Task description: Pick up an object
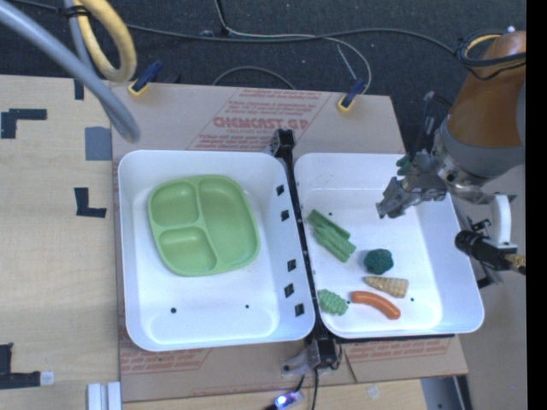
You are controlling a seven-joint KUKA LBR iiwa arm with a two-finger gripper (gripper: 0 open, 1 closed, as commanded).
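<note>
Tool (395, 202) blurred, arm (487, 101) cut off

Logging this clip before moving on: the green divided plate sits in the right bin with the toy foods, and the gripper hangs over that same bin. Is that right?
Not quite. The camera view shows the green divided plate alone in the left bin, not the right one. The toy foods, such as the orange sausage and the dark green broccoli, do lie in the right bin, and the gripper hangs over that bin.

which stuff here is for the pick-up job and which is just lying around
For the job: hand, celery, broccoli, corn, sausage, small green piece, right bin.

Just lying about: green plate, left bin, yellow hose, cables.
</note>
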